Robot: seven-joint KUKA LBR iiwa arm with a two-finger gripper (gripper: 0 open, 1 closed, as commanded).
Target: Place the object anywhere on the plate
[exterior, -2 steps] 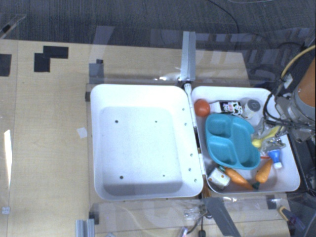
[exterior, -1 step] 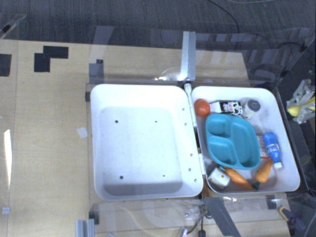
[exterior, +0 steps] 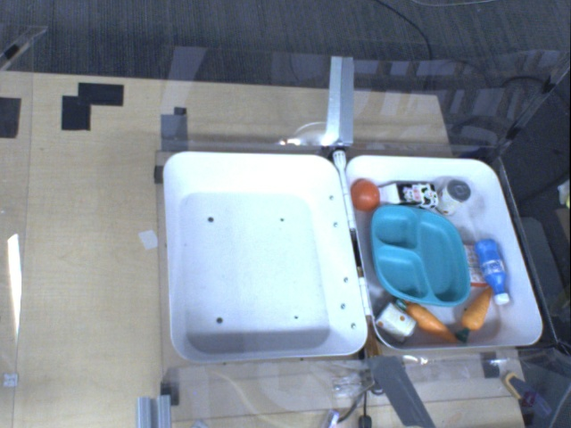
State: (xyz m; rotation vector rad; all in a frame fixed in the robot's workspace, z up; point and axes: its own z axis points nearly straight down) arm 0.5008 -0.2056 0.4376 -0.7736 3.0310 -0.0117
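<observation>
I'm looking at the left bin [exterior: 250, 257] sitting bare beside the right bin [exterior: 513, 239], which is holding a blue divided plate [exterior: 419, 255] ringed by an orange ball [exterior: 364, 194], two carrots [exterior: 426, 319], a blue bottle [exterior: 492, 270] and small items.

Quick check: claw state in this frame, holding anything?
Claw: cannot be told from this frame. The plate sits in the right bin, with two carrots beside it.
</observation>
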